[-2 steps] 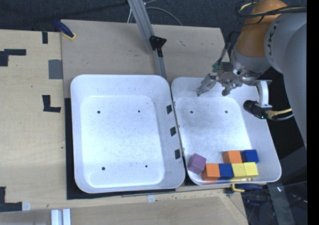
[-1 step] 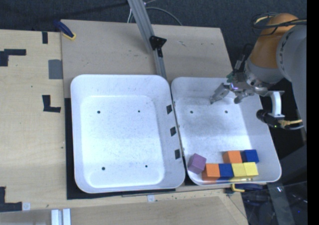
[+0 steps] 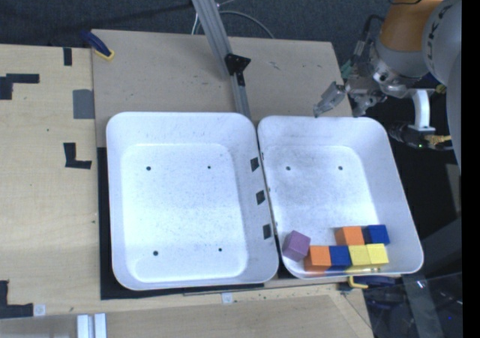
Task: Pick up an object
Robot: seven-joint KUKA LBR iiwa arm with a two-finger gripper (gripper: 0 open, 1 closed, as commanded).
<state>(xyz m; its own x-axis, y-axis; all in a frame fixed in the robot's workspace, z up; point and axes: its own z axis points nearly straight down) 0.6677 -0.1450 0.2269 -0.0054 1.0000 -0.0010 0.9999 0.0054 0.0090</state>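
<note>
Pincer [image 3: 341,100] hovers past the far rim of the right bin [image 3: 397,171], its two fingers parted with nothing between them. The blocks lie well apart from it at the near end of that bin, in a tight cluster running left to right: a purple cube [image 3: 298,244] nearest the left bin [image 3: 120,179], then orange [image 3: 320,256], blue [image 3: 340,255] and yellow [image 3: 361,255] ones. Reaching any of them, I judge, calls for travel toward the near rim, then a descent.
</note>
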